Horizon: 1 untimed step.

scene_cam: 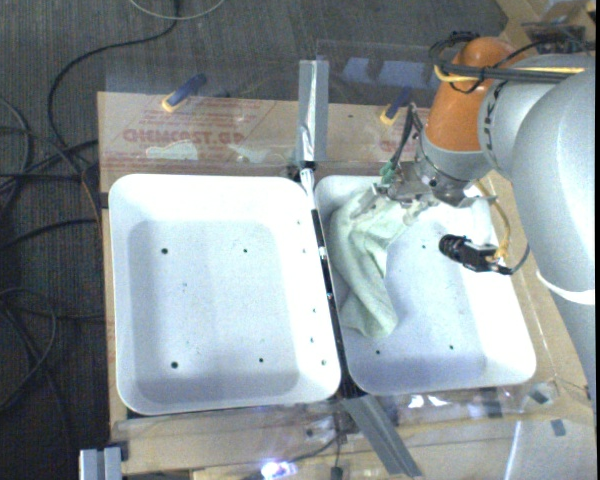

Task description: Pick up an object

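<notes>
Pale green cloth (368, 268), crumpled and elongated, lying in the white bin at the view's right (455, 333). Stretched along that bin's left wall, from the far left corner to past the middle of the floor. Upper end bunched. Lower end folded flat on the floor. Left edge close against the wall next to the other bin, well apart from the right wall and the near rim.

Rest of the same bin's floor bare white, marked by a few small dark dots. Second white bin (215, 268) just beside it at the view's left, with a similar dotted white floor. Grey metal profile (312, 108) upright at the far end of the gap between the bins. Both bins set on a brown board with faded red lettering (190, 133). Blue-handled clamp (183, 90) on the board's far edge. Dark cables (40, 168) looping over the dark floor at the left.

Gripper (408, 194) at the far end of the right-hand bin, right at the bunched upper end of the cloth, below the orange band (460, 118) of the grey arm (555, 168). Apparently touching the fabric. Not possible to tell whether spread, pressed together or pinching cloth.
</notes>
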Tool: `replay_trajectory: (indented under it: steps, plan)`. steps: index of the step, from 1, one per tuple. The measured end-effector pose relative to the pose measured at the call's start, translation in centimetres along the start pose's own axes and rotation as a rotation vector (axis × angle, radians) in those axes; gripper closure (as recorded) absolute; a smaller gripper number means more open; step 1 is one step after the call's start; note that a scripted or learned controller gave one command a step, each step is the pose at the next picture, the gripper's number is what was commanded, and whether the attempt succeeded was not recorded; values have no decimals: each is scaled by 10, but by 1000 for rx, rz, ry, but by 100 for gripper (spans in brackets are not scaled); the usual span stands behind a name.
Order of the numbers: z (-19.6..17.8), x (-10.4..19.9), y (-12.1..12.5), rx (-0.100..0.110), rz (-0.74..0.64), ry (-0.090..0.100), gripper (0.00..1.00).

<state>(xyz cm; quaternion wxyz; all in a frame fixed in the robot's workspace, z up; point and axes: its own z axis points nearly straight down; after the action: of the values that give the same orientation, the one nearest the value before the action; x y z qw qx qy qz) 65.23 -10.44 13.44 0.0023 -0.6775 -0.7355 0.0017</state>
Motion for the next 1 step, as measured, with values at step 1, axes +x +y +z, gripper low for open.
replay_trajectory:
  steps: [1]
  plan:
    - [40, -10, -47, -14, -38, -3, 0]
